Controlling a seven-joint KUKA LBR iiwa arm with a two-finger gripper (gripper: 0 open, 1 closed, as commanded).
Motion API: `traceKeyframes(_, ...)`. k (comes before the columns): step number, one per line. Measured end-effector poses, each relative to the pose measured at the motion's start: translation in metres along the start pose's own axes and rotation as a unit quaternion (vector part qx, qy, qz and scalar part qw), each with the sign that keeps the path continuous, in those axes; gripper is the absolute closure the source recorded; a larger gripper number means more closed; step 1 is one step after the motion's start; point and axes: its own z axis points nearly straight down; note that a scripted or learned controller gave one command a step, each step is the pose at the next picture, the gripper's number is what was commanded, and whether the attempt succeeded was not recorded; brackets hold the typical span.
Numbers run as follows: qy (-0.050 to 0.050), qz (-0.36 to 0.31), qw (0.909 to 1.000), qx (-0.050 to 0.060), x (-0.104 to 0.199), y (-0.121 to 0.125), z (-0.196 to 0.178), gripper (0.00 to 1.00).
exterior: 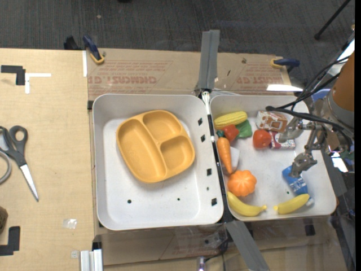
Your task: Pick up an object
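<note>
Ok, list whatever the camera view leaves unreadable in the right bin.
- Gripper: finger gap too small and cluttered to judge.
- Blue object: partly under the gripper, identity unclear.
- Packet: print too small to read.
- Green item: mostly hidden behind the corn and a red piece.

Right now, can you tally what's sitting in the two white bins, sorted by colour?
Yellow: 3, corn, banana, banana
Orange: 3, divided plate, carrot, pumpkin
Red: 2, tomato, small red piece
Green: 1, piece
Blue: 1, block
White and red: 1, packet
Total: 11
</note>
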Motion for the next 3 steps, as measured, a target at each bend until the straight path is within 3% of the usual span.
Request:
traceKeyframes(1,-0.001,0.095,0.9955,0.000,-0.052,0.013,0.157,0.00)
traceKeyframes(2,-0.002,0.132,0.9912,0.000,-0.120,0.041,0.156,0.00)
traceKeyframes(3,0.000,0.129,0.9916,0.000,-0.038,0.016,0.157,0.00)
